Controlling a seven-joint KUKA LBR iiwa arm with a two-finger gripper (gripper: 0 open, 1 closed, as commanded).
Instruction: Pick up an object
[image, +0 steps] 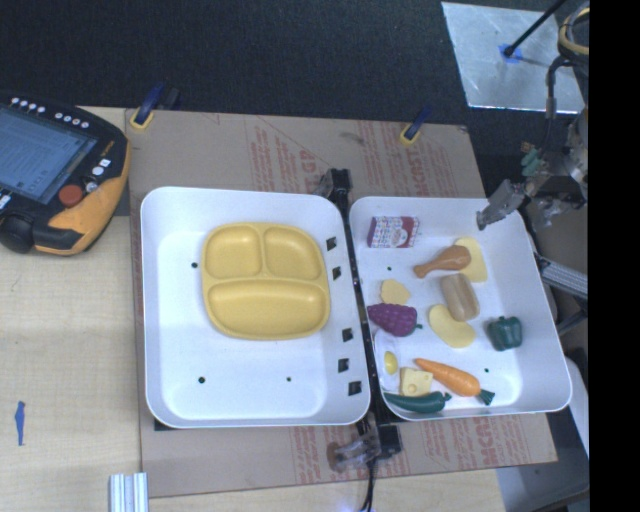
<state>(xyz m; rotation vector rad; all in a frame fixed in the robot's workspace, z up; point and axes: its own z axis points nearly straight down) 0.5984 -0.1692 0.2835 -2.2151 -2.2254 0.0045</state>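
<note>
The right bin holds several toy foods: a red and white packet, a brown drumstick, a tan sausage, purple grapes, a green pepper, an orange carrot, a cheese wedge and a dark green chili. Pale yellow slices lie among them. My gripper hangs over the bin's upper right corner, apart from all the foods, with nothing seen in it. The arm's wrist sits behind it at the view's right.
The left bin bears a yellow divided plate. A teach pendant lies on the bench at far left. Black clips line the seam between the bins. Cardboard lies under both.
</note>
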